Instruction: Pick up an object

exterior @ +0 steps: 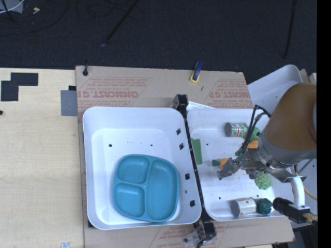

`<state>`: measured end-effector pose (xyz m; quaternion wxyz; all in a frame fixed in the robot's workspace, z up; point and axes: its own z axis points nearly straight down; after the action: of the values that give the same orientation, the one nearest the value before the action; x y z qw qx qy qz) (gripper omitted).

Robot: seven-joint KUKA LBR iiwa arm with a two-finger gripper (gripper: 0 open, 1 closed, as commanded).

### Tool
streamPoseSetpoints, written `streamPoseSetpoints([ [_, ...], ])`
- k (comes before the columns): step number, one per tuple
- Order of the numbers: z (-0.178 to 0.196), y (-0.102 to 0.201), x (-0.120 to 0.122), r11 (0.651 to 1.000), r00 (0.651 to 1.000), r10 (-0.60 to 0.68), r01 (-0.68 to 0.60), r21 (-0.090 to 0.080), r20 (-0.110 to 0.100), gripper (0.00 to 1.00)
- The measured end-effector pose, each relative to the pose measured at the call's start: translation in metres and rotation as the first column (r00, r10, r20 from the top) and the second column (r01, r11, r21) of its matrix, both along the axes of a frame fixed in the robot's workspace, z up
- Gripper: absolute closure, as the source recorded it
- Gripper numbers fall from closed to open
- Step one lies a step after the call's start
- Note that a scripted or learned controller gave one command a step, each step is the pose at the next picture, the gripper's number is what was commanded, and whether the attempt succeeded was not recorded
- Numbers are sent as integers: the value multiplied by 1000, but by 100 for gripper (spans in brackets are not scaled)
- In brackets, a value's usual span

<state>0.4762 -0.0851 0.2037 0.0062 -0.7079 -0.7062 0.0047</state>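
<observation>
The dark two-finger gripper point(226, 171) hangs low in the right white plastic bin point(207, 211), just beside a small orange toy piece point(224, 162), so nothing looks lifted yet.

Floor point(155, 25): dark carpet across the far side, well beyond the tool, crossed by thin black cables point(121, 14).
Counter point(36, 164): pale wood surface, far to the tool's left, carrying black and grey patches point(20, 84).
Cardboard sheet point(134, 89): brown, printed in red, lying flat on the counter.
Clamp point(196, 72): blue and yellow, on the cardboard's far edge.
Light: even, overhead.
</observation>
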Motion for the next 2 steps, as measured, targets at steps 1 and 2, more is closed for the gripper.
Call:
streamPoseSetpoints([
  [1, 5, 0, 3, 1000, 1000, 2, -2, -1, 11, 0],
  [2, -57, 3, 7, 1000, 1000, 3, -3, 0, 7, 0],
])
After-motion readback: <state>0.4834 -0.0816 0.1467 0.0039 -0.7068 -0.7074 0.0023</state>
